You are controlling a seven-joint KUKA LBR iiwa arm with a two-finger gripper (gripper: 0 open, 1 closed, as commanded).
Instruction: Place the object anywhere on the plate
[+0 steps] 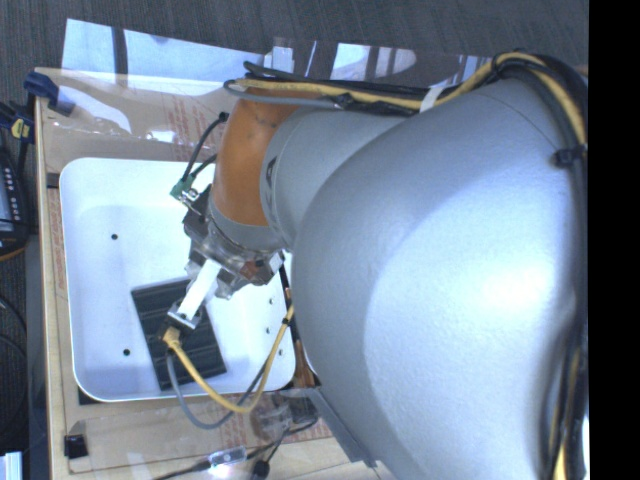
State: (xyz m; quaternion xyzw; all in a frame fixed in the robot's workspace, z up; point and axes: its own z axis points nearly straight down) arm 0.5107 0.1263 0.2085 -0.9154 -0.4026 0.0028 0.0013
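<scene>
- The grey arm [440,268] fills the view from 12 through 3 to 6 o'clock, and its orange band [245,168] sits just toward 10 o'clock of the view's centre
- Below the band, the gripper [232,260] hangs over the white bin [85,183], which takes up the 9 o'clock half of the view
- The gripper's body is over the bin's 3 o'clock side; whether it is spread or pressed together cannot be told, because the wrist covers its tip
- A dark ribbed slab [195,353] lies flat on the bin floor in the bin's 6 o'clock part, with its long side running from 11 to 5 o'clock
- The slab is toward 7 o'clock of the gripper and close to it; whether the two touch cannot be told
- Which of the task's things the slab is cannot be told
- Two small dark dots [114,236] mark the bin floor at 10 and 8 o'clock of the slab
- A blue clamp-like piece [45,88] sits on the wooden bench edge [45,268] at the view's 10 o'clock corner
</scene>
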